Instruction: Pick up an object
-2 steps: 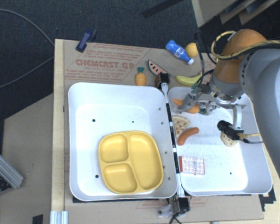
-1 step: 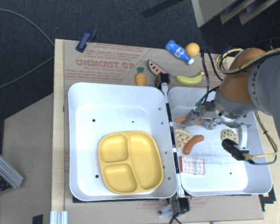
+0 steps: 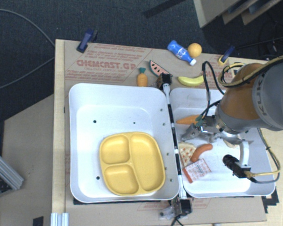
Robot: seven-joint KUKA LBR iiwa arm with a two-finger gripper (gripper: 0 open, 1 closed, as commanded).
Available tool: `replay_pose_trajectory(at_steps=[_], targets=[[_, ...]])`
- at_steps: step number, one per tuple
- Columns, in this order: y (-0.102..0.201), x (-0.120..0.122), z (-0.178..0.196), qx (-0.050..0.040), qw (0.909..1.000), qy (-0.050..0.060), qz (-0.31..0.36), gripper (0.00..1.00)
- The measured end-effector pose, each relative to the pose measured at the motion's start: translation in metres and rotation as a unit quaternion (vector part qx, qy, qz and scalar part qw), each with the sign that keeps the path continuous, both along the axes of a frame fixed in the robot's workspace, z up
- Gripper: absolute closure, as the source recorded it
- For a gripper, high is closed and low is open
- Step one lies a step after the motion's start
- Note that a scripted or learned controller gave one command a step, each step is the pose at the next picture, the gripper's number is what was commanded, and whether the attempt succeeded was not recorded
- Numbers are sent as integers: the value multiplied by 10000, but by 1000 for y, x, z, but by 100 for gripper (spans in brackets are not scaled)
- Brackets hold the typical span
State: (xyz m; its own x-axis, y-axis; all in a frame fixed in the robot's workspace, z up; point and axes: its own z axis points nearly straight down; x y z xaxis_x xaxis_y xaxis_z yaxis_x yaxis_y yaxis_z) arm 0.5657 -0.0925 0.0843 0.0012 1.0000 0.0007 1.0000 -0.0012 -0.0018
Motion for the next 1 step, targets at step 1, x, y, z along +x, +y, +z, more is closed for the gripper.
replay_pose_trajectory(at_steps=[1], targets=[[-6,-40,0,0,10000,2,0,0]])
